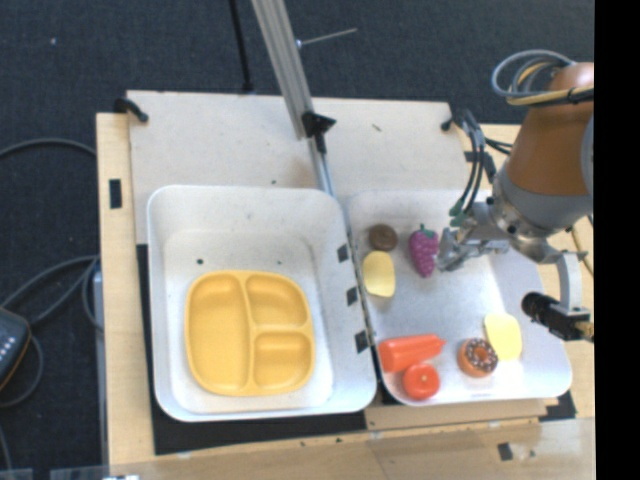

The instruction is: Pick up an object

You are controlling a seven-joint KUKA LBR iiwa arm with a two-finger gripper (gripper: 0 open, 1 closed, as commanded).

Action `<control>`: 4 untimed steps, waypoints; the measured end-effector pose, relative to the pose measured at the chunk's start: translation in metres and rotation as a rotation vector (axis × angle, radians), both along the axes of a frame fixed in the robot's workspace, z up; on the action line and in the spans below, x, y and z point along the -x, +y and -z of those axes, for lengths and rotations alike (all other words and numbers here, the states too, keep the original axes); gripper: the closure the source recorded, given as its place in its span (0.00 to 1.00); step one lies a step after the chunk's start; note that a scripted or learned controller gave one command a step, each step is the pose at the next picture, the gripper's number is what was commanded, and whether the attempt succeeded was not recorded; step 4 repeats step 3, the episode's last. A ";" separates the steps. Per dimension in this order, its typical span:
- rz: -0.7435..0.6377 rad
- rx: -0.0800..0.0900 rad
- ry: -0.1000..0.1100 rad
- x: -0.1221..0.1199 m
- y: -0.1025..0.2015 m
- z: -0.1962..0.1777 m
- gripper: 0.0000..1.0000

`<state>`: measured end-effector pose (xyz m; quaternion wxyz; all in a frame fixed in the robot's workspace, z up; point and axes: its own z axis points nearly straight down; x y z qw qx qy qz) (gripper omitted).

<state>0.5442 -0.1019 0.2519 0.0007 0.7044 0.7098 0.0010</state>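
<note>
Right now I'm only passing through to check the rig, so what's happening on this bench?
The grey and orange arm reaches in over the right bin, its gripper low beside the purple grapes. Nothing is seen between its fingers, so no pick shows yet. Also in that bin lie a brown piece, a pale yellow piece, a carrot, a tomato, a doughnut and a yellow block. The left bin holds a yellow divided plate.
</note>
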 end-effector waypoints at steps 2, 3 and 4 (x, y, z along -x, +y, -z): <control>-0.001 -0.001 0.000 -0.015 0.108 -0.005 1.00; -0.001 -0.001 0.002 -0.021 0.167 0.006 1.00; -0.001 -0.001 0.002 -0.021 0.167 0.006 1.00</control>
